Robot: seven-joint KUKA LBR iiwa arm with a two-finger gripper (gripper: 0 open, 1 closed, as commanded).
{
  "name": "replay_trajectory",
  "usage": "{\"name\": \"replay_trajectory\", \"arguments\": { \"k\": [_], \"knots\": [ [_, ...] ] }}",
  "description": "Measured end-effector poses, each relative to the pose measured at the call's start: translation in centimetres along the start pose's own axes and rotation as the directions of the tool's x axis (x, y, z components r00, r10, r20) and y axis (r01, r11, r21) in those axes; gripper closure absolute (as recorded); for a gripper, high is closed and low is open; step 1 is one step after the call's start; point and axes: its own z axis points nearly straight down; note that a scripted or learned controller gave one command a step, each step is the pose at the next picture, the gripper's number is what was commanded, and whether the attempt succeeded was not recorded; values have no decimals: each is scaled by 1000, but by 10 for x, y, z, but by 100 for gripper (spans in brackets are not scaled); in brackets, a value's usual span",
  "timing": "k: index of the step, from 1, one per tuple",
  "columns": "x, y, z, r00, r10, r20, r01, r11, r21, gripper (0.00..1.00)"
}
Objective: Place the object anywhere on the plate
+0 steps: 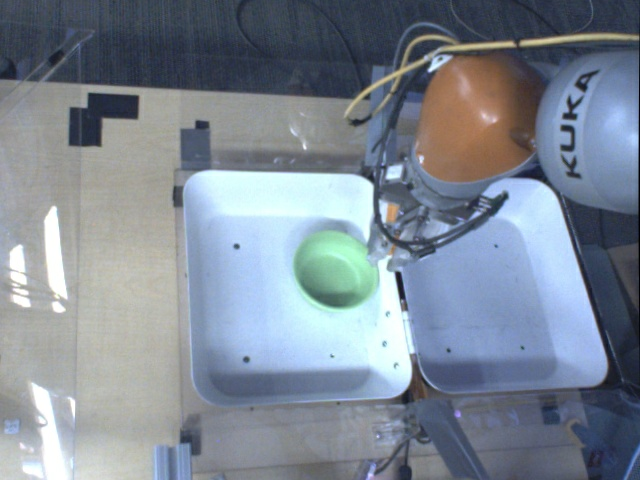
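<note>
I've got the arm [470, 118] hovering at the plate's [335, 268] three o'clock in the left bin [230, 318], can't tell what the jaws are doing or where the object is, so any release here could miss the rim.

hand [384, 252] mostly hidden under wrist (fingers unreadable), arm [590, 138] cropped at right edge

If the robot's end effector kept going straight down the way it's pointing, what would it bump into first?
Probably the right rim of the green plate, or the left bin's floor beside it. The end effector hangs over that rim, pointing down, but one slanted view leaves depth unclear.
</note>
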Motion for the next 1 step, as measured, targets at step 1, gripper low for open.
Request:
{"name": "replay_trajectory", "arguments": {
  "k": [1],
  "knots": [
    [-32, 27, -3, 946, -323, 5, 323, 946, 3, 100]
  ]
}}
